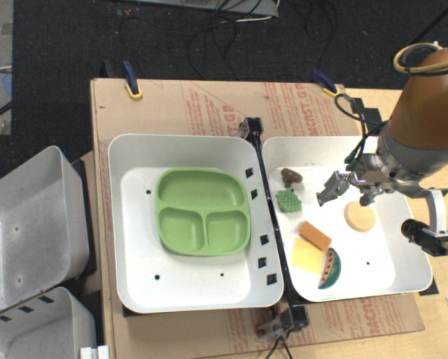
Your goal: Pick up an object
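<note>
Hovering with end effector (351, 188) spread wide, gripping nothing, above the pale round disc (360, 218) at its five o'clock; probably light, stiff, smooth; best pinched across opposite edges.

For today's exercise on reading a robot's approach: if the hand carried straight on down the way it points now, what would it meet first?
Probably the bare white floor of the right bin. The hand hangs between the green waffle-textured piece and the round cream disc, nearer the disc. Depth is unclear, so it might clip the disc.

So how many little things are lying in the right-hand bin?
5: brown lump at the back, green piece below it, round tan disc under the gripper, orange-yellow block, watermelon slice in front.
</note>
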You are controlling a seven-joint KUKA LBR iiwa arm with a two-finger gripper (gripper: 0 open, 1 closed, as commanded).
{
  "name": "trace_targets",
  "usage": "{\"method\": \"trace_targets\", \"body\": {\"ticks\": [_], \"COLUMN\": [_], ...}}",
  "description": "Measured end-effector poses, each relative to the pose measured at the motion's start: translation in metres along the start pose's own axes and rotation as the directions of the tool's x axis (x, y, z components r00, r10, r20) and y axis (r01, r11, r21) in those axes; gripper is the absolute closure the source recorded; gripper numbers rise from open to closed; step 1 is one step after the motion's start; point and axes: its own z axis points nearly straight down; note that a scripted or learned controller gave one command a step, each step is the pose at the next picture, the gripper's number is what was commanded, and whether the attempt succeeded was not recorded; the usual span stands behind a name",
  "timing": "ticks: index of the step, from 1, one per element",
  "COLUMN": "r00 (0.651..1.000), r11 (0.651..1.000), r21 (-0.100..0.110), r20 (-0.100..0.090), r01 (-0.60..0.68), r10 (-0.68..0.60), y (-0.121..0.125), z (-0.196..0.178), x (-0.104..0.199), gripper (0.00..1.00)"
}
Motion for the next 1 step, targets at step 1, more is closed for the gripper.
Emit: {"method": "trace_targets", "body": {"ticks": [1], "r00": [1.000], "r11": [1.000], "r21": [-0.010], "r20": [0.001], "r01": [0.002], "r10": [-0.002], "y": [0.0020], "z": [-0.0045], "x": [0.0000], "gripper": [0.00]}}
